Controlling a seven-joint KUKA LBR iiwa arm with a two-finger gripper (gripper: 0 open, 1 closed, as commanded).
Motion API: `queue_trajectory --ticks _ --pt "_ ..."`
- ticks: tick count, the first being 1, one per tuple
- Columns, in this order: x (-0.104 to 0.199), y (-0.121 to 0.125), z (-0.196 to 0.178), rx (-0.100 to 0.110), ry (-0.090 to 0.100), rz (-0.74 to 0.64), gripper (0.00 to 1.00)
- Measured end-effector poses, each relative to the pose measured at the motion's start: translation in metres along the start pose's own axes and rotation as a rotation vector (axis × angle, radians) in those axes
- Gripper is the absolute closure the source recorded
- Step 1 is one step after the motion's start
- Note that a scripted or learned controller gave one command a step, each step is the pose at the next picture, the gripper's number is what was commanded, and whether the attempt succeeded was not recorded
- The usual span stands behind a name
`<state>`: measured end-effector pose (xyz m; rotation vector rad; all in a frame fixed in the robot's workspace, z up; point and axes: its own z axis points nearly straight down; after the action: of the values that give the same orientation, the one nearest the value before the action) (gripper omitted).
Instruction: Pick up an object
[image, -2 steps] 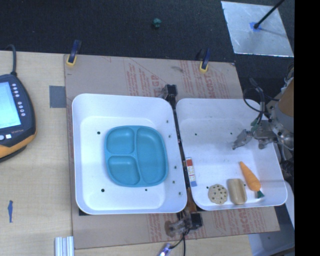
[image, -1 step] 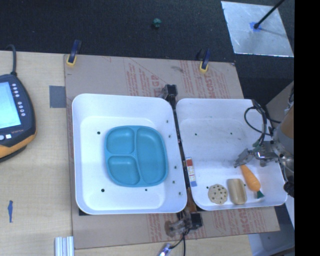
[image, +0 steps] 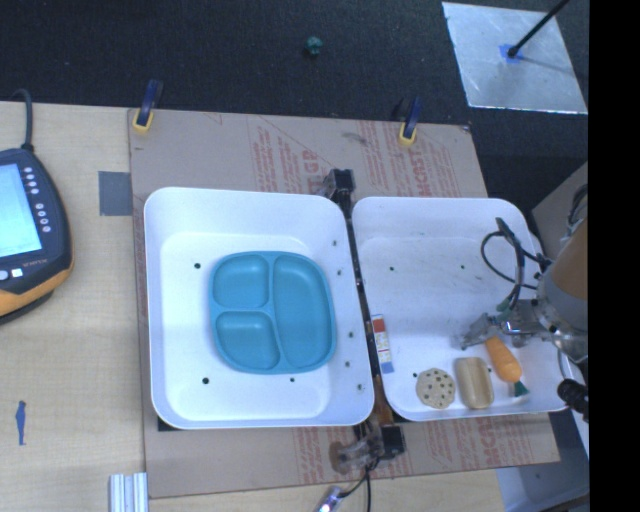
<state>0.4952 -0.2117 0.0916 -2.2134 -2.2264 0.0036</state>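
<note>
Far left of the gripper (image: 497, 327), the left bin (image: 170, 300) holds a blue divided plate (image: 272, 311). In the right bin (image: 430, 250), bread roll (image: 473, 382), carrot (image: 503, 359) and cookie (image: 435, 387) lie just below it; its grip state cannot be told.

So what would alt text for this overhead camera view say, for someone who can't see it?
A robot gripper reaches into the right white bin just above a toy carrot, beside a bread piece and a cookie. The left white bin holds a blue divided plate.
</note>
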Motion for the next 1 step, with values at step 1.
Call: queue_trajectory --ticks 1 --pt "-0.0012 0.0004 -0.0103 0.000 -0.002 -0.003 1.00"
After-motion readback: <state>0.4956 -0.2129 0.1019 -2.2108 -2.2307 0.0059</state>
